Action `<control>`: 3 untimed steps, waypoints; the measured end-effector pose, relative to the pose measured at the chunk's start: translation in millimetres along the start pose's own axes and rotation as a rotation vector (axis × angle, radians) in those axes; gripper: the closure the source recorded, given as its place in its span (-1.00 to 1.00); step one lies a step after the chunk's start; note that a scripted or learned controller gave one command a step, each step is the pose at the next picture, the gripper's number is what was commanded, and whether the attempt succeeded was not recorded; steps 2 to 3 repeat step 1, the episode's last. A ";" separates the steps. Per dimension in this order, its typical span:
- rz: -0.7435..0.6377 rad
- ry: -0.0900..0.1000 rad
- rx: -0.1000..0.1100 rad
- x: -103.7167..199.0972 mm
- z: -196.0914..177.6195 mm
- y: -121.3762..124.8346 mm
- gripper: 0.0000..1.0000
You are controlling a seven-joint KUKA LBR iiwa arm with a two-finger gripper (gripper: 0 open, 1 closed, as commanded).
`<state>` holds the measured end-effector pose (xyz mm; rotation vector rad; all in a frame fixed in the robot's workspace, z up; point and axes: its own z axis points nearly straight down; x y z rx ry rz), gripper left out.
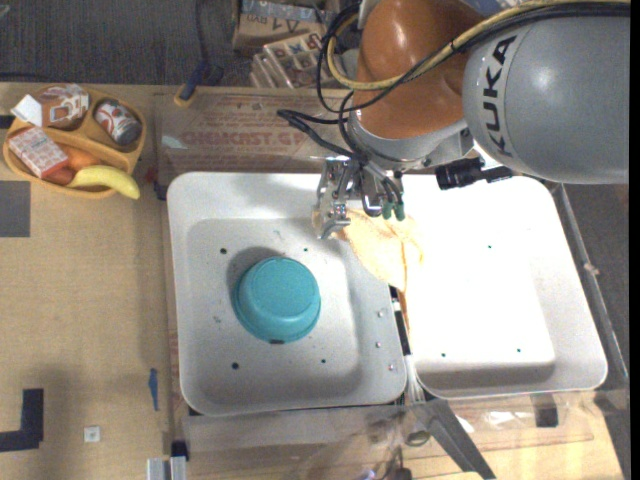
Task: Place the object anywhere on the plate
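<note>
A teal round plate (pixel 278 298) sits in the left bin (pixel 200 218), slightly left of its middle. A pale yellow, floppy object (pixel 383 250) lies over the seam between the two bins, at the left bin's upper right. My gripper (pixel 357 208) hangs right at the object's upper edge, touching or almost touching it. The wrist hides the object's top, so a hold on it cannot be made out. The plate is apart from the object, down and to the left of it.
The right bin (pixel 500 298) adjoins the left one. A yellow tray (pixel 20 153) with toy food and a banana stands at the bench's far left. The arm's large grey and orange body (pixel 470 68) and its cables hang over the bins' back edge.
</note>
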<state>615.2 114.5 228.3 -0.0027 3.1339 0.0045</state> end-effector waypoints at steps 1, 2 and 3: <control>0.000 -0.001 0.000 -0.2 -0.3 -0.1 -1.00; 0.000 -0.001 0.000 -0.2 -0.3 -0.1 -1.00; 0.000 -0.001 0.000 -0.2 -0.3 -0.1 -1.00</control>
